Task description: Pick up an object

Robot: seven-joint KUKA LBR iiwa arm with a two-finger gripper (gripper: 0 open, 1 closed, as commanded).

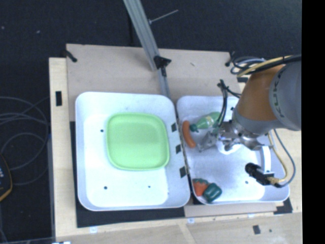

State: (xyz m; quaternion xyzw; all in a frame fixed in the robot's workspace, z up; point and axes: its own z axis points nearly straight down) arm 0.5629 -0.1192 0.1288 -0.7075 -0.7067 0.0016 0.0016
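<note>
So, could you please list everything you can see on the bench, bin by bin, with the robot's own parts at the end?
White bins: 2, side by side; left bin, right bin.
Plate: 1, light green, square with rounded corners, lying flat in the left bin.
Orange object: 1, long and carrot-like, at the right bin's left wall.
Green object: 1, pale green, just right of the orange one, near the gripper.
Small objects in the right bin's near-left corner: 2, one orange-red, one dark green, touching.
Pole: 1, grey, slanting in from the top.
Arm: 1, grey with an orange band, over the right bin.
Gripper: 1, low in the right bin beside the green object.
</note>
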